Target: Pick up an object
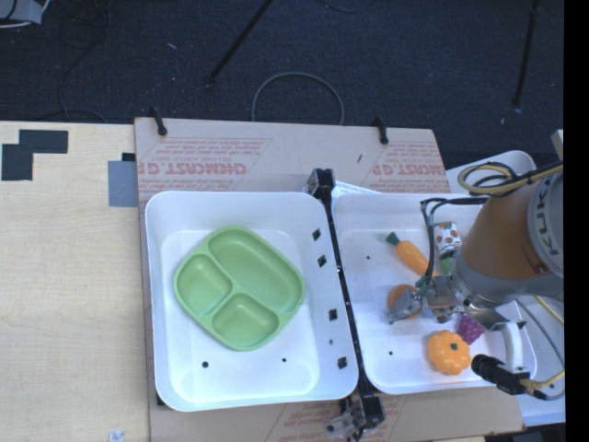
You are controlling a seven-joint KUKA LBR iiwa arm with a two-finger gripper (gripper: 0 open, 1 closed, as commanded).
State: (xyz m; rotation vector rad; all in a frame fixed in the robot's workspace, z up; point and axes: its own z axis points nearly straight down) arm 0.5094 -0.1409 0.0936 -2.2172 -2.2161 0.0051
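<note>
Nothing is lifted yet: the gripper [406,308] sits low in the right bin [377,357], whether spread or pinching cannot be told. A round orange toy [400,296] lies right at it. The pumpkin [447,352] is nearer; a purple piece [470,328] crowds beside; the carrot [409,253] lies beyond. The green plate [239,286] rests in the left bin [175,376].

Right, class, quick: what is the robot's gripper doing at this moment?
Gripper: low in the right bin, beside a small orange toy; whether it is open, shut or holding anything cannot be told.
</note>
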